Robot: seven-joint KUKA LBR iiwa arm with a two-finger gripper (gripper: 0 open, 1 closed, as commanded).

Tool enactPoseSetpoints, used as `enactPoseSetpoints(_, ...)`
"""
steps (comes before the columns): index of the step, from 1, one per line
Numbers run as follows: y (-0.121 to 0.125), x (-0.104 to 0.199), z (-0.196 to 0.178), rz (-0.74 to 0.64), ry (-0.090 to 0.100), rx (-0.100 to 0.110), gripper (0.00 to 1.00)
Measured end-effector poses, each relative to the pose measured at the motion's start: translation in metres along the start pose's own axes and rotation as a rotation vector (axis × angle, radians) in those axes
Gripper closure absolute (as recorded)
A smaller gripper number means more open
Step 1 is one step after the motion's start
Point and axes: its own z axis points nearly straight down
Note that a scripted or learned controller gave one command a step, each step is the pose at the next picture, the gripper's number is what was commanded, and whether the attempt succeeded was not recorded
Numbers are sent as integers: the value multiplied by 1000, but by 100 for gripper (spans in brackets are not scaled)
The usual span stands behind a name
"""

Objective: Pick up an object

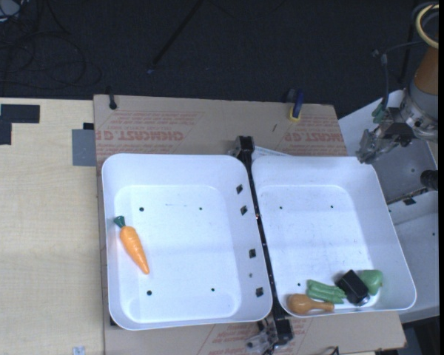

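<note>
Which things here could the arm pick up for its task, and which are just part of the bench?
Could be picked up:
carrot, left bin
green pod, right bin
black block
green piece
orange-brown gourd

Just lying about:
left bin
right bin
cardboard sheet
blue clamp

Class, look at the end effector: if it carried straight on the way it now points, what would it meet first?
The end effector points down and left, so probably the right bin's far right corner; depth is unclear.
</note>
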Motion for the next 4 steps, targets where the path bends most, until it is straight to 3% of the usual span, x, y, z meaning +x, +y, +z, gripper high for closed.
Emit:
enactPoseSetpoints(1,-17,19,-59,-1,-1,-3,100)
enactPoseSetpoints(2,-33,30,-61,-2,1,2,100)
enactPoseSetpoints(3,3,113,-180,-10,0,-13,100)
enactPoseSetpoints(4,0,96,-101,1,0,9,100)
